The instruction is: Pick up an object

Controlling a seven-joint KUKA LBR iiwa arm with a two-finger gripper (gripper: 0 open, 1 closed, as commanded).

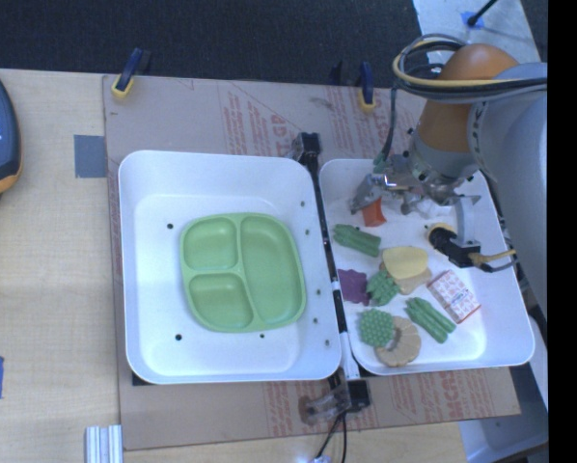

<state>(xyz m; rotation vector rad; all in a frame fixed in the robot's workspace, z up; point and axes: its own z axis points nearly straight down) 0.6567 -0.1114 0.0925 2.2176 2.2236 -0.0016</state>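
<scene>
Gripper (373,204) sits low at about 11 o'clock in the right bin (506,350), its fingers set apart around a small orange-red piece (373,214) that shows between the tips; whether they bear on it, cannot tell. Judged light, rigid moulded plastic, smooth and probably slippery, so best pinched across its narrow sides near the middle. Just at its 7 o'clock lies a ribbed green toy vegetable (356,240); the left bin (134,258) carries a glossy green divided plate (242,272).

A green plate (241,272) with three parts sits in the left white bin (144,350). Two clamps (127,72) hold the cardboard (221,114).
</scene>
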